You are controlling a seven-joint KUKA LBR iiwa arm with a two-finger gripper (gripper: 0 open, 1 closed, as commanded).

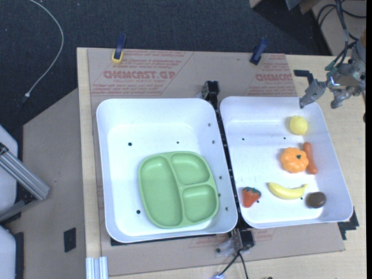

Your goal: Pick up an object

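Camera view: jaws [323,96] spread wide, holding nothing, upper right of frame.
Lemon [298,125]: nearest fruit, right bin [256,121], just below the jaws.
Advice: centre over lemon, descend straight, close gently.

The surface [174,71], a brown board printed with red lettering, carries two shallow white bins side by side, left bin [116,156] touching right bin [261,118].

Bins: I counted two, a left white bin [110,156] and a right white bin [256,208].
Plates: one green divided plate [177,189].
Toy foods: six, I think: lemon [298,125], pumpkin [294,160], carrot [310,158], banana [286,190], strawberry [251,196], brown piece [315,200].
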